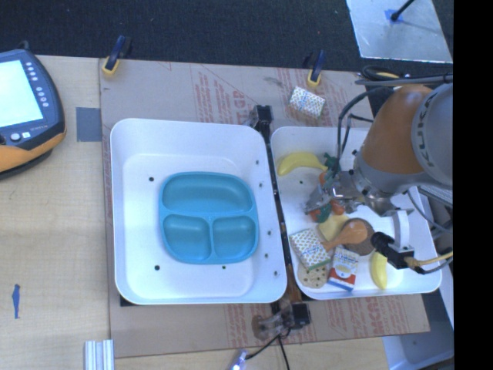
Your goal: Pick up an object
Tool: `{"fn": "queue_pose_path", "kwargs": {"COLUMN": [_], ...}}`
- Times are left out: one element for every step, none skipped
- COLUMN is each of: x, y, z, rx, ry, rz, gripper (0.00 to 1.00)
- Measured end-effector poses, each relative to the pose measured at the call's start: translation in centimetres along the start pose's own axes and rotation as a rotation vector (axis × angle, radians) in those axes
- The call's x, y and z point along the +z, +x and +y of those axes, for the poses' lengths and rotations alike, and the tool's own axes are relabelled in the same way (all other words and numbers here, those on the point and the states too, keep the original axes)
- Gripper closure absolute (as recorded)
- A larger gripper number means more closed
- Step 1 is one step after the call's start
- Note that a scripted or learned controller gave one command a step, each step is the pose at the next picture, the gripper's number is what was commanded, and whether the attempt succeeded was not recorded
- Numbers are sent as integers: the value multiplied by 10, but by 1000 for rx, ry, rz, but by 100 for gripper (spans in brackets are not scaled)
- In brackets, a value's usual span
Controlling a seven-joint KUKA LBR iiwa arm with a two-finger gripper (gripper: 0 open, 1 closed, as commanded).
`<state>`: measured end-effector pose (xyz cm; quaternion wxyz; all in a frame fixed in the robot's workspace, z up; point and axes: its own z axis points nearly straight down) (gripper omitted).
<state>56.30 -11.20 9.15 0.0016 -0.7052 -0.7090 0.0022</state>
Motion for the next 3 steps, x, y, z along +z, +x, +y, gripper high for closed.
{"fn": "queue_pose_path", "kwargs": {"x": [-11, -101, -149], "y": [-1, 64, 134], "z": [0, 26, 6], "rx": [-5, 0, 1], "ry": [1, -2, -2], "rz": [-3, 1, 2], "gripper": [100, 100, 100]}}
